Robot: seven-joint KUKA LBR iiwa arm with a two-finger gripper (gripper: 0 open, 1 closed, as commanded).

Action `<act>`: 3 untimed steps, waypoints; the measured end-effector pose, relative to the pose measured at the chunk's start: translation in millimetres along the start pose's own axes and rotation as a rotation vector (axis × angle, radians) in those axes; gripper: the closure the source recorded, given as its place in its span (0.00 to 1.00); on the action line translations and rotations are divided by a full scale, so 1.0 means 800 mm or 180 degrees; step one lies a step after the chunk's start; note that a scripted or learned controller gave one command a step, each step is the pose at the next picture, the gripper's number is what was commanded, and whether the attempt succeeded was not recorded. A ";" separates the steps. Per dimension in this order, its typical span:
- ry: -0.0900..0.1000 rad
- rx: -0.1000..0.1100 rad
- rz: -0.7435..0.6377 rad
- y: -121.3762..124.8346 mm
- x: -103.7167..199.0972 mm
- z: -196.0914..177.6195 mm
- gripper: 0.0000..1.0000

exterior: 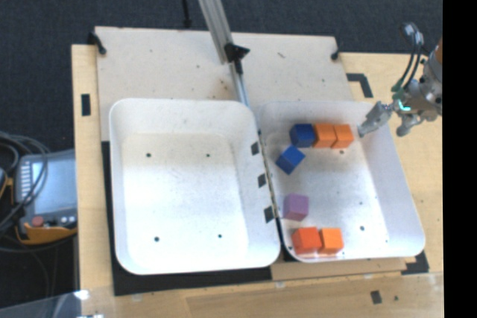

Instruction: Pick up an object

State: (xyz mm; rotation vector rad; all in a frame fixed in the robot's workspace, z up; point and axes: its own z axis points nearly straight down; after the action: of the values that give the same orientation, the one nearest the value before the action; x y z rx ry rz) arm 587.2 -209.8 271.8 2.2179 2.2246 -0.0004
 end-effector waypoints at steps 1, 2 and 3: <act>-0.0004 -0.0001 -0.0003 0.000 0.000 -0.001 0.00; -0.0005 0.0011 0.0011 0.002 -0.004 0.052 0.00; -0.0004 0.0010 0.0017 0.007 -0.005 0.105 0.00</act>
State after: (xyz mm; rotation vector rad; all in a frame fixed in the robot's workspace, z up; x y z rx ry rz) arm 592.8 -213.6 187.4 2.2247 2.2196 -0.0053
